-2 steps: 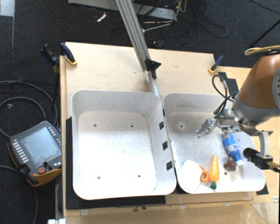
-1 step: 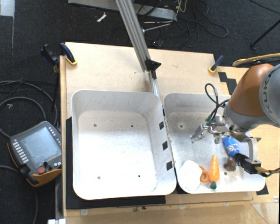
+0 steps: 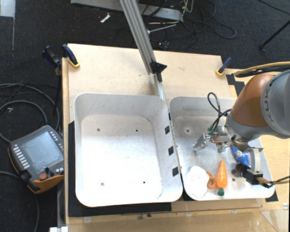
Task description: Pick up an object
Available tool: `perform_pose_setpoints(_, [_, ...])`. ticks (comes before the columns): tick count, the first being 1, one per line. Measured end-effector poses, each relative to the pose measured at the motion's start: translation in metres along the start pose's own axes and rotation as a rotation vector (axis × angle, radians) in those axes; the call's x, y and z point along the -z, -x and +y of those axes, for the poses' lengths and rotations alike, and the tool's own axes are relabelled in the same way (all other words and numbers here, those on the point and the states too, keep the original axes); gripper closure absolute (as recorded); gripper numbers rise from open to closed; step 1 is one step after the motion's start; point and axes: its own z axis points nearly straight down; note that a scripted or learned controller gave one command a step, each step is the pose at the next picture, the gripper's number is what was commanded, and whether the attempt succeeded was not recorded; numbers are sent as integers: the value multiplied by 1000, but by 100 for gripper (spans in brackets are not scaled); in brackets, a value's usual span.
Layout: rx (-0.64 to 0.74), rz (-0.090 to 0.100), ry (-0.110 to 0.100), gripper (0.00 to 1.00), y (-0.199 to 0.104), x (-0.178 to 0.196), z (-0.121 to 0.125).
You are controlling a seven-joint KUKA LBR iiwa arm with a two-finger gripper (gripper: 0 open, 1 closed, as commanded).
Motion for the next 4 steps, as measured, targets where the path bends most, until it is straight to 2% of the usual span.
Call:
perform_pose_setpoints(1, [0, 0, 3, 100, 0, 12, 1])
perform_pose_setpoints(2, [3, -1, 6, 100, -3, 73, -3])
perform_pose_setpoints(4, [4, -2, 7, 100, -2, 169, 1])
